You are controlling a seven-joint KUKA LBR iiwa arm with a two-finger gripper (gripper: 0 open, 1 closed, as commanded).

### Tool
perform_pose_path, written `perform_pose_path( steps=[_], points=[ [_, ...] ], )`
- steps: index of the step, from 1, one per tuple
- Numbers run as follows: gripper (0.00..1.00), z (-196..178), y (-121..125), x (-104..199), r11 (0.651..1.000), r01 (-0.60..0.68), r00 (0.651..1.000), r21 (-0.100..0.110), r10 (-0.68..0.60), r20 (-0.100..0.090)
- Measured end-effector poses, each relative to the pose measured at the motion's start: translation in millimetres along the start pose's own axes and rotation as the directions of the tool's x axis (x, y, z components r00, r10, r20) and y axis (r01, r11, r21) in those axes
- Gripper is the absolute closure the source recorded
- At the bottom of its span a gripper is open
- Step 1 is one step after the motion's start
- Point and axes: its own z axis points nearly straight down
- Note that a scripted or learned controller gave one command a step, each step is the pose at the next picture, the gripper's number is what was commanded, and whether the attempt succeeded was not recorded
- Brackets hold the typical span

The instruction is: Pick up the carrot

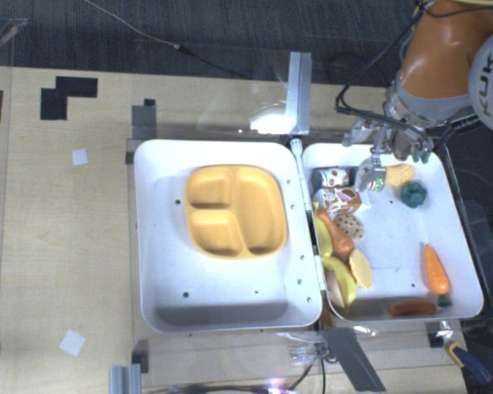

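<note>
**Wooden bench (pixel 57 245), two white bins, carrot low and to the right of the gripper**

Left bin (pixel 160 220) in the middle of the frame, with a yellow tray (pixel 230 212) inside. Right bin (pixel 460 245) beside it, full of toy food.

Carrot (pixel 434 269) down in the lower right of the frame, flat on the floor of the right bin, close to the right wall. Nothing on top of it. Thin tip toward the top of the frame, green end toward the bottom, so a long line running almost straight up and down the picture, leaning a little.

Gripper (pixel 372 177) up in the upper part of the right bin, under the orange band of the arm (pixel 444 48). Too small and blurry to tell if spread or closed. Nothing seen held in it.

Well apart from the carrot for now. From the gripper, down and to the right.

Between the two: a green lump (pixel 412 193) and a yellow block (pixel 401 174), both near the gripper. Red sausage (pixel 411 308) just below and to the left of the carrot. Banana (pixel 338 271) and other food along the left wall, well out of the way.

Likely next: across to the lower right, then down, with the grip set across the short way of the carrot, not along it. Needs care by the right wall, with little room on that side.
</note>
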Motion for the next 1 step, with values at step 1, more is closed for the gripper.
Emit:
perform_pose_path(
  steps=[1],
  points=[
    [0.00, 95.2, -37.1, 28.8, 0.998, 0.066, 0.998, 0.002, -0.066, 0.006]
  ],
)
